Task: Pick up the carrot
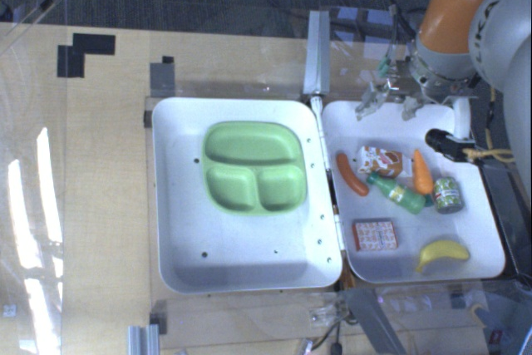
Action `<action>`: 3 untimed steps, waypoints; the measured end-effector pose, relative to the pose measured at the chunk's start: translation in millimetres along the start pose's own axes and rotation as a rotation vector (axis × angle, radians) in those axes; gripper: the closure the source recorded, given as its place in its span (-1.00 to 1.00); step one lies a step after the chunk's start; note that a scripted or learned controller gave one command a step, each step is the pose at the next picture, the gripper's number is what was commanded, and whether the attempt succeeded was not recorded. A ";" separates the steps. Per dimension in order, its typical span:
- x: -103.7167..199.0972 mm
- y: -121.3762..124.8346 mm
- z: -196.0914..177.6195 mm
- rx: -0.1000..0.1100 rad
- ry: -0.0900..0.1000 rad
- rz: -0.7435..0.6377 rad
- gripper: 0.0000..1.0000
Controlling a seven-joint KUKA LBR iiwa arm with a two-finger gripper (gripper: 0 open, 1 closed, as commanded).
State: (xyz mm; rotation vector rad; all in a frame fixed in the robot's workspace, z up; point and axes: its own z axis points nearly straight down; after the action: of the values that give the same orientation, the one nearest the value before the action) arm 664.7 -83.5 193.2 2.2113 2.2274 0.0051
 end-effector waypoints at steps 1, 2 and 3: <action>-74.8 -62.8 -12.7 -0.002 -0.002 0.113 -1.00; -110.4 -55.6 91.5 -0.005 -0.002 0.030 -1.00; -109.2 -53.0 78.9 -0.012 -0.003 0.028 1.00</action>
State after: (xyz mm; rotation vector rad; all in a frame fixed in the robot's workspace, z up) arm 612.8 -193.1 114.0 2.2344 2.1892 0.0158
